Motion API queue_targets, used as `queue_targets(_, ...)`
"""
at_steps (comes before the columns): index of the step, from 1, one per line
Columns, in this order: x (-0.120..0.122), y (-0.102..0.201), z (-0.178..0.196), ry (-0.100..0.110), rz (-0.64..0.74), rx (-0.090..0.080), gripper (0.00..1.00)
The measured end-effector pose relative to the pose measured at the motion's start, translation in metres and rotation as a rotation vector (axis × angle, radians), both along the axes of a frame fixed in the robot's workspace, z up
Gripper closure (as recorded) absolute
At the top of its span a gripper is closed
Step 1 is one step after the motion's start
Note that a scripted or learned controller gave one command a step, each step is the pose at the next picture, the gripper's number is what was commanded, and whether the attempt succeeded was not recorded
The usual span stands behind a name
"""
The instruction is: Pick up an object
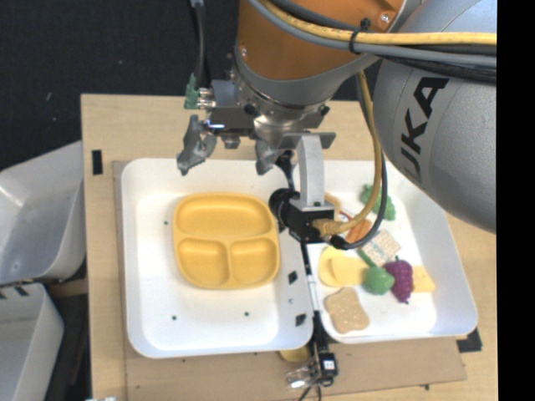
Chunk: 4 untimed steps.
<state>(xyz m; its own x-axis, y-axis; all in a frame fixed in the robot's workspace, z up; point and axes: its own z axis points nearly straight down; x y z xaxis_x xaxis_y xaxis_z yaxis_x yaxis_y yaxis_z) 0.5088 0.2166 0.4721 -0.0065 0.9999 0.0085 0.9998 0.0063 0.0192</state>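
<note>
My gripper (230,153) hangs over the far edge of the left bin (138,249), open, with nothing between its fingers (194,150). Just in front of it a yellow three-section plate (226,241) lies flat in that bin. The right bin (456,307) holds toy food: a bread slice (345,309), a green piece (378,281), purple grapes (402,278), a yellow slice (338,267), a yellow wedge (424,282) and an orange piece (358,228). The arm hides part of the right bin's far side.
A green leafy toy (372,197) sits at the back of the right bin beside the yellow cable. The wooden bench (100,124) shows around the bins. A white box (38,215) stands off the bench's left side.
</note>
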Motion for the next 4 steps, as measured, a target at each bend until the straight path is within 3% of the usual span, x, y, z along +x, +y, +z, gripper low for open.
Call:
queue_targets(1,-0.019,-0.051,-0.016,0.019,-0.008,-0.010,1.00)
queue_targets(2,-0.019,-0.114,-0.095,0.027,-0.013,-0.013,1.00)
queue_targets(3,-0.019,-0.066,-0.068,0.017,-0.001,-0.008,1.00)
queue_targets(4,-0.007,-0.122,-0.240,0.036,-0.011,-0.015,1.00)
